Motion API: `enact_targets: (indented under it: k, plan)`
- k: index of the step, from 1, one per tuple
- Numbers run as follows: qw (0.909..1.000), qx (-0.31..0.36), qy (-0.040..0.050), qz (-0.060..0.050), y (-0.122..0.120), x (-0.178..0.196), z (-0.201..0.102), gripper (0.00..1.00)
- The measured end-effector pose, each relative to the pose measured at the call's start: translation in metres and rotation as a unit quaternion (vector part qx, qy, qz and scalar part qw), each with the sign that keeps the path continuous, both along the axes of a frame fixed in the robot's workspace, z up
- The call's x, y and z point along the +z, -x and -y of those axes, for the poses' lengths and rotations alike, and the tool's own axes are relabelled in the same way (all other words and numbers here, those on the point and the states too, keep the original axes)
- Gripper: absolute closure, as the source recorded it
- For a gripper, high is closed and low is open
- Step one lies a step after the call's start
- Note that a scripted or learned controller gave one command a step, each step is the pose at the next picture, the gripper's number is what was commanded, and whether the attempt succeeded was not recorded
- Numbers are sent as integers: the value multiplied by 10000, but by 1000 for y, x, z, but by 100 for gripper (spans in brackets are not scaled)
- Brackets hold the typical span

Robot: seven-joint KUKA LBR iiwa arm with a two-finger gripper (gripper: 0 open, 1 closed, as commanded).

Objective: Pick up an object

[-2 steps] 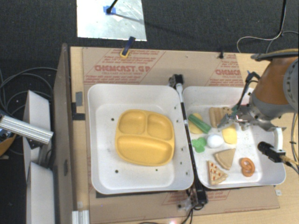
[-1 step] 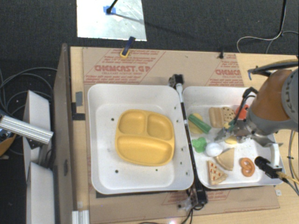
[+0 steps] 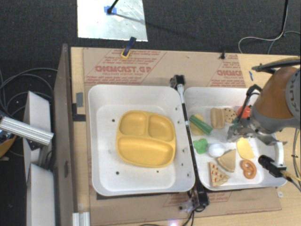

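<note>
The right bin (image 3: 207, 94) holds several toy foods: a green and yellow corn piece (image 3: 200, 125), a bread slice (image 3: 217, 117), a cookie (image 3: 229, 114), a green broccoli (image 3: 201, 146), a white egg (image 3: 216, 150), a sandwich wedge (image 3: 227, 160), a pizza slice (image 3: 217, 174), a pretzel (image 3: 248, 169) and a pale yellow piece (image 3: 244, 148). My gripper (image 3: 235, 131) hangs low in this bin, between the cookie and the pale yellow piece, just right of the bread. A small red-orange piece (image 3: 243, 111) shows at its upper side; whether it is a toy or part of the gripper is unclear.
In the left bin (image 3: 101, 126) lies a yellow divided plate (image 3: 146, 139). A black divider rail (image 3: 186, 126) runs between the bins. The arm's orange and grey body (image 3: 277, 100) overhangs the right bin's right side. A black and white fitting (image 3: 272, 163) sits by the pretzel.
</note>
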State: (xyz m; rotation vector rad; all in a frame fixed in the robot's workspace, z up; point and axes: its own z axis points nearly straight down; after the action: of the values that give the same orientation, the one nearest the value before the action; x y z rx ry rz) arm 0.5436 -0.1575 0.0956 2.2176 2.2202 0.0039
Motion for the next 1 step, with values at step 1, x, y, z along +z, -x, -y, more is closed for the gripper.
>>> enact_targets:
  k: [1]
  plan:
    - [10000, -23, 28, 28, 17, 100, 53, 100]
